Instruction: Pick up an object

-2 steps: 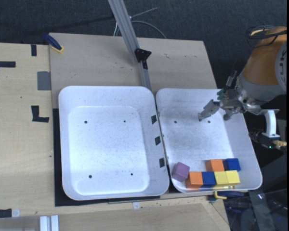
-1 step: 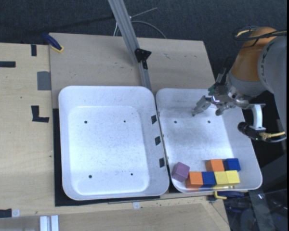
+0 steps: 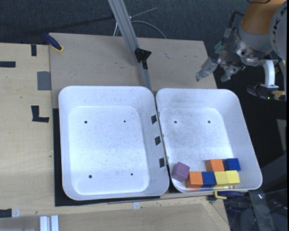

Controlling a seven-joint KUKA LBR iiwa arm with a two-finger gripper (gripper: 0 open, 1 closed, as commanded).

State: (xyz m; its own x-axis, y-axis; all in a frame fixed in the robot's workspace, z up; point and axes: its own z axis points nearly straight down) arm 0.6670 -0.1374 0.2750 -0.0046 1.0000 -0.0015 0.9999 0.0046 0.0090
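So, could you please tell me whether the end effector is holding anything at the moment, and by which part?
Nothing is held. The end effector hangs above the bench beyond the right bin, with nothing between its fingers; the blocks lie in that bin's near corner.

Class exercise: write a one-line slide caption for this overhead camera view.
Gripper hangs above the bench beyond the right bin, whose near corner holds coloured blocks.

My targets, small cubes (image 3: 213, 174) in purple, orange, blue and yellow, sit clustered at five o'clock.
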